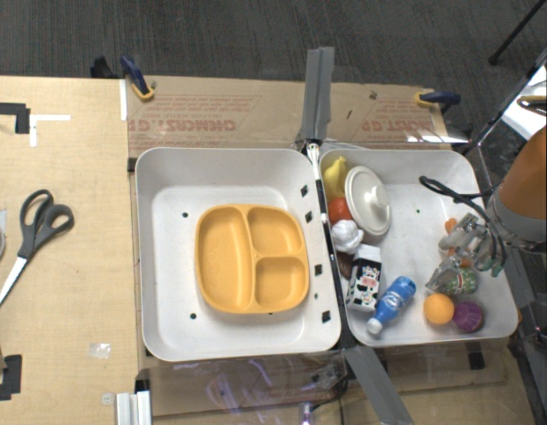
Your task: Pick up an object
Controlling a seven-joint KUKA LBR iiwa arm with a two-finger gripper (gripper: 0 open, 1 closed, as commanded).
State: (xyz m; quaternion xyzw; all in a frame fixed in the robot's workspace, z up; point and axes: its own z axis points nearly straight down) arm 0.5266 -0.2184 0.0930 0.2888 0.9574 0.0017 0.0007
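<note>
Nearest the lens, a blue bottle lies left of the gripper, which hangs low in the right bin; its state I cannot tell. Just below it sit an orange ball and a purple ball.

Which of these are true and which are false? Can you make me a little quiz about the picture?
1. The yellow tray sits in the left bin. True.
2. The scissors lie in the right bin. False: they lie on the bench, left of both bins.
3. The blue bottle stands upright. False: it lies on its side.
4. The orange ball is beside the purple ball. True.
5. The claw is over the right bin. True.
</note>
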